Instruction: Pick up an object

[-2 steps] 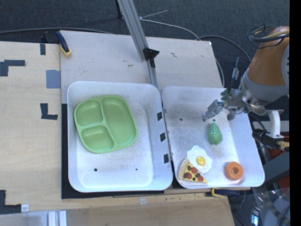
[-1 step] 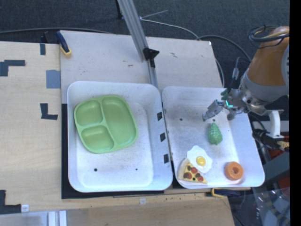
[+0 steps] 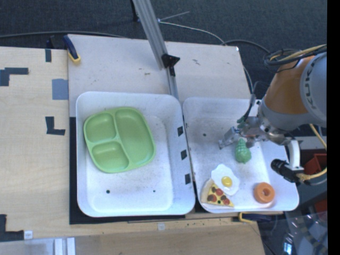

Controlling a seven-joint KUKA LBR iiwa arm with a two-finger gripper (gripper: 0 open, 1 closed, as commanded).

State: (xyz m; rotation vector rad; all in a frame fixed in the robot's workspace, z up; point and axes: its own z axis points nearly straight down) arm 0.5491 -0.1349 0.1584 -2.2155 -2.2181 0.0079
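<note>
A pale wooden worktop (image 3: 32, 142) with dark tape marks carries a white board, and on it two shallow white bins sit side by side, touching along their inner edges. A slanted metal bar (image 3: 151, 28) crosses the upper part of the board down toward the seam between the bins. The left bin (image 3: 133, 198) holds a green divided plate (image 3: 118, 139) with three compartments, lying flat in its upper left part. The right bin (image 3: 204, 121) holds four toy foods: a green lumpy piece (image 3: 243, 152) near the middle, a fried egg (image 3: 225, 178) below it, a pizza slice (image 3: 217, 195) at the bin's lower left corner, touching the egg's lower edge, and an orange doughnut (image 3: 264, 193) near the lower right corner, apart from the egg.

The grey arm with its orange band (image 3: 287, 97) reaches in from the right, and the gripper (image 3: 239, 136) is low over the right bin's centre. The green lumpy piece lies just below and beside the gripper's tip, very close to it. Whether the gripper is apart or together cannot be told, nor whether it touches the green piece.
</note>
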